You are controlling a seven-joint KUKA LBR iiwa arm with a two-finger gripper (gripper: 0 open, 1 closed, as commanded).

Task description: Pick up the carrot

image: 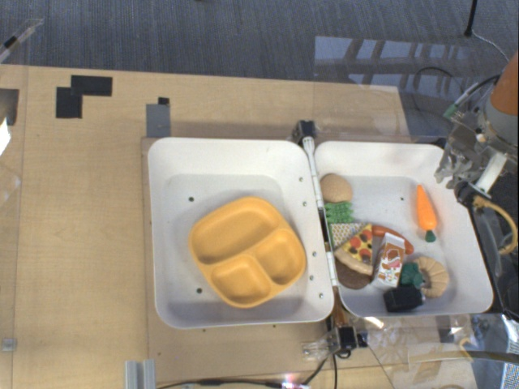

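Right bin (381, 164): shallow, white, taken here as the reference landmark.

Carrot (426, 211): orange, with a small dark green tip, lying loose on the floor of the right bin near its right wall, long axis running roughly front to back (green tip toward the near edge). Nothing touches it.

Gripper (464, 167): at the right bin's upper right corner, over the rim, above and to the right of the carrot and apart from it. Whether its claw is spread or pressed together cannot be told; nothing is seen between its fingers.

Other contents of the right bin: a tan bun (336, 188) by the left wall; a pizza slice (359, 247) and a small printed carton (391, 262) near the centre; a black block (402, 299) at the near edge.

Left bin (174, 168): adjoins the right bin's left wall; holds a yellow divided plate (246, 251).
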